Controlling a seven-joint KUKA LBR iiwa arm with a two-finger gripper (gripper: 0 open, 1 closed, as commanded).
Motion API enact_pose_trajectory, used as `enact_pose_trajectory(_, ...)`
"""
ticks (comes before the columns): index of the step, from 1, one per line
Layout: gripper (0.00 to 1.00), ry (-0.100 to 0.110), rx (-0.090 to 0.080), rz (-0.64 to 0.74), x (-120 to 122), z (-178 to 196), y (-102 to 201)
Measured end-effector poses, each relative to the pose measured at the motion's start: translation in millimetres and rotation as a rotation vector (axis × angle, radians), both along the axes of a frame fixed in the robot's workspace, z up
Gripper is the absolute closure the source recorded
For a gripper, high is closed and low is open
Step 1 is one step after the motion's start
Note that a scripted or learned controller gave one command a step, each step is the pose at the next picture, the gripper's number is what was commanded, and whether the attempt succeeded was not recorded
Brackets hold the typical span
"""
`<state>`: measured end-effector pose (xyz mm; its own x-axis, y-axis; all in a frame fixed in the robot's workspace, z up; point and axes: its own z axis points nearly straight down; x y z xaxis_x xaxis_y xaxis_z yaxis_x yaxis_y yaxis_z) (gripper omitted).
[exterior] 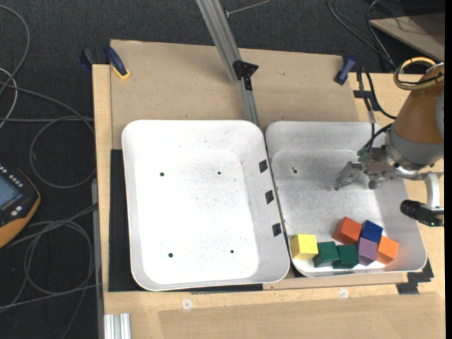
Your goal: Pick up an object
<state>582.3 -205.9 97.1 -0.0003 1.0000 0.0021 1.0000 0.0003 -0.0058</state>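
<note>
Blocks sit clustered along the near edge of the right bin [311,147], closest to the camera: a yellow block [305,245] at the left end, two green blocks [336,254] just beside it, an orange-red block [347,229] behind them, a blue block [371,229] and a purple block [368,247] touching one another, and an orange block [388,248] at the right end near the bin's corner. Most of these pieces touch their neighbours. Both bins rest side by side on the counter [183,76], and the left bin [141,189] shows a bare white floor with four small dark dots. Reaching in from the right, the arm [418,122] carries the tool [360,177] over the middle of the right bin, well apart from the block cluster and farther from the camera than it. Its fingers [345,178] appear spread apart and point toward the left, with nothing between them, though the view is soft here and the exact gap is hard to judge. A grey metal bar [224,37] slants down from the top of the view to the gap between the two bins. Cables [42,129] lie looped on the dark floor to the left of the counter.
</note>
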Motion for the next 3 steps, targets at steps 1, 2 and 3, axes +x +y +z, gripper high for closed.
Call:
enact_pose_trajectory(1, 1.00, -0.008, -0.002, 0.001, 2.2, 14.9, -0.3)
enact_pose_trajectory(2, 1.00, -0.013, -0.005, 0.000, 2.7, 69.9, -10.9)
enact_pose_trajectory(3, 1.00, -0.015, -0.005, 0.001, 0.1, 133.2, -7.3)
